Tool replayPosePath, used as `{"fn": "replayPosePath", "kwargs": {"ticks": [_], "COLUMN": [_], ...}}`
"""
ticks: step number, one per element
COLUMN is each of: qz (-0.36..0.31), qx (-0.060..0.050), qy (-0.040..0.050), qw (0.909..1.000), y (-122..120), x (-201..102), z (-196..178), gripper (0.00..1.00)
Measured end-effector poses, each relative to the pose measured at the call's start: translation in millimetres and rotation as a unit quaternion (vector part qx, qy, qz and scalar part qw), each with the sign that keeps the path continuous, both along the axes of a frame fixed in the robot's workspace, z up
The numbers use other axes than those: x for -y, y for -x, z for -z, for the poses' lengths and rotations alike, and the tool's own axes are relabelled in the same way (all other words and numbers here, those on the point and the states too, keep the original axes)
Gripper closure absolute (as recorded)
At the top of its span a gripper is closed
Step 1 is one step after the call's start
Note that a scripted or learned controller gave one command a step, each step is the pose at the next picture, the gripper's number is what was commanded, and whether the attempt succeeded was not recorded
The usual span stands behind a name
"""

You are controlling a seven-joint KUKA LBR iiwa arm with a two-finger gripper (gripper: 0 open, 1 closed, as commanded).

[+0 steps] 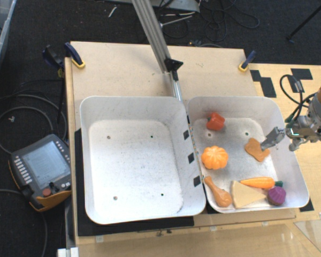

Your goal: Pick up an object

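Well, the gripper [271,139] hung by the right bin's [292,159] right edge — just over a tan cookie [255,150] — grip unreadable.

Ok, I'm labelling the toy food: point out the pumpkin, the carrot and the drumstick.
pumpkin [215,157]: camera view, its ribbed top.
carrot [257,183]: camera view, mid-length.
drumstick [219,194]: camera view, its thick end.
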State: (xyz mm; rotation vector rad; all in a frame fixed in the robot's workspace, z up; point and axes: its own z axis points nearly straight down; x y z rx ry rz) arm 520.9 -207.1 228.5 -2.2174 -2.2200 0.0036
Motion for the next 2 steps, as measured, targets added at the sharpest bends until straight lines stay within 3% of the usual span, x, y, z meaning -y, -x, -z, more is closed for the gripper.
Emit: {"fn": "replayPosePath", "kwargs": {"ticks": [1, 2], "qz": [0.0, 0.001], "qx": [0.002, 0.0], "qy": [0.0005, -0.0002], "qw": [1.0, 1.0], "y": [-0.9, 2.1], "x": [-0.1, -4.7], "z": [-2.3, 42.1], "gripper": [0.0, 0.0]}}
